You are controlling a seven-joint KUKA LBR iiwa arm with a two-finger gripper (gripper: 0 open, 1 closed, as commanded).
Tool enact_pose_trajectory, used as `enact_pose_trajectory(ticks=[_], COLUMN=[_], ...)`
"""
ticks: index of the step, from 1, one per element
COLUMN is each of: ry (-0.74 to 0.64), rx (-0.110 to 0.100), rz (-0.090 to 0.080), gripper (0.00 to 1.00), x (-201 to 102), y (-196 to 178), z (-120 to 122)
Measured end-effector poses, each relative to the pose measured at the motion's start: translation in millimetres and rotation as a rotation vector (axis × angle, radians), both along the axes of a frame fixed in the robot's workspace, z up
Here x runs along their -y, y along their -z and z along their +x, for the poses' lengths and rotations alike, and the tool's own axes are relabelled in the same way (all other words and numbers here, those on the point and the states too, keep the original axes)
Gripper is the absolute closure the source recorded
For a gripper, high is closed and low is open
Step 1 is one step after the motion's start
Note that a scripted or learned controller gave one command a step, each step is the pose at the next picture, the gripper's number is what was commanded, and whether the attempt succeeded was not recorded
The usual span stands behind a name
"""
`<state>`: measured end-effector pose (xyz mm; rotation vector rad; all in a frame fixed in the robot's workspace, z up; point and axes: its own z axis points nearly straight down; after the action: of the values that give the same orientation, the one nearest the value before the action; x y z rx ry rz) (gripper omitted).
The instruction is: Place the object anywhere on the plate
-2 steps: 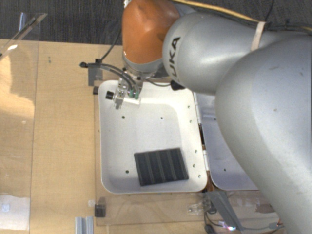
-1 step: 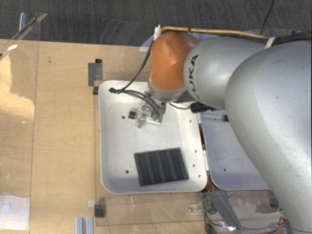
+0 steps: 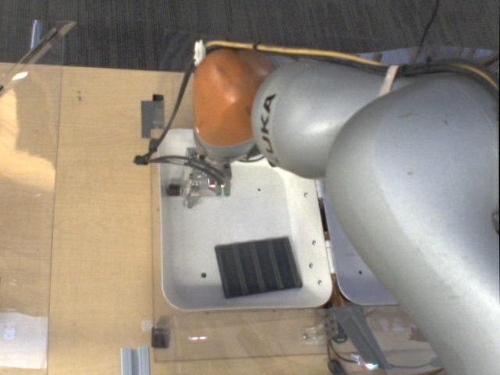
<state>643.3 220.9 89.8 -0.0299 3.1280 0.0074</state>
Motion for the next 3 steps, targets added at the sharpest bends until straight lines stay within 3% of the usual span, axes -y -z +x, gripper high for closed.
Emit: enact_pose_trajectory(ticks=[1,2,3], ry=[-0.375,-0.567,-0.188], rx=[-0.001,0.004,-0.007], rz=[-0.003,-0.005,-0.002], gripper=[1.0,1.0,1.0], x=[-2.0,0.5,-15.5], y=[-106.8,-302.6,-140.6], z=[-73.9,-52.9,-42.8])
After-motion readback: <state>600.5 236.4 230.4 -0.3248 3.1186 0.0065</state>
